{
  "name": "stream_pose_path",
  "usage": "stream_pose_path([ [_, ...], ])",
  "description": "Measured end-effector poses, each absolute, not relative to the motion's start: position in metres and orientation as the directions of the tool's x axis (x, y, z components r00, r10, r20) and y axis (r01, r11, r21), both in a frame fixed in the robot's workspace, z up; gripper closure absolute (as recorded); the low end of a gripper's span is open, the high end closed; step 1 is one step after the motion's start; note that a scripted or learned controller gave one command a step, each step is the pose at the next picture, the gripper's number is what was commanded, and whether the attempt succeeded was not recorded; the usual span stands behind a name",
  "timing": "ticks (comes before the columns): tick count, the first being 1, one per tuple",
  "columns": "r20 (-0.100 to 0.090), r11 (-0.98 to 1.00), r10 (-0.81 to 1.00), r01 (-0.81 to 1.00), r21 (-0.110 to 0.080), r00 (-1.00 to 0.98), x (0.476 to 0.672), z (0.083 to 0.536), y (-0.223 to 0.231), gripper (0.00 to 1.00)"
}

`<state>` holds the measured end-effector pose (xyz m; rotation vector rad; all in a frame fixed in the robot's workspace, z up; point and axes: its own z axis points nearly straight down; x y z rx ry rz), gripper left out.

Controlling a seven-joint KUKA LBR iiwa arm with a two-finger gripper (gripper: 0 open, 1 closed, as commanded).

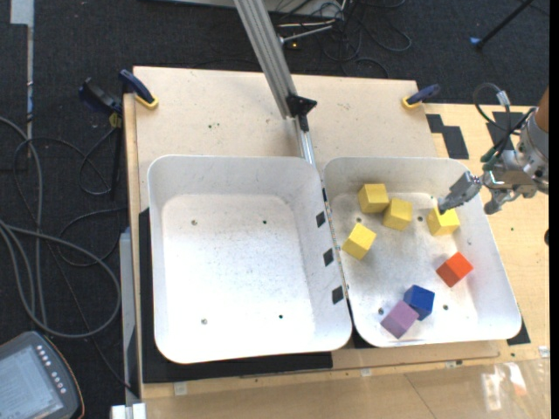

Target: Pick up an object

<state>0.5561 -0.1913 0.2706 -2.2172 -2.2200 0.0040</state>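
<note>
Wooden bench [227,112], right bin [489,304] with coloured blocks, end effector [479,195] spread open, empty, above yellow block [444,222]

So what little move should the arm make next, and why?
Probably a short drop straight down. The gripper hangs at the right bin's far right side with its fingers spread, one tip just over the rightmost yellow block, and nothing between them. Lowering it so the fingers straddle that block looks like the natural step before closing. The other blocks lie further left or nearer the camera.
</note>
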Motion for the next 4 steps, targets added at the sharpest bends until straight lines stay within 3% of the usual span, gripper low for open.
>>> stream_pose_path([
  [1, -0.001, 0.002, 1.000, 1.000, 0.000, -0.002, 0.557, 0.273, -0.191, 0.00],
  [2, 0.001, 0.000, 1.000, 1.000, -0.006, 0.000, 0.563, 0.211, -0.190, 0.00],
  [4, 0.001, -0.001, 1.000, 1.000, -0.004, 0.001, 0.552, 0.102, -0.204, 0.00],
])
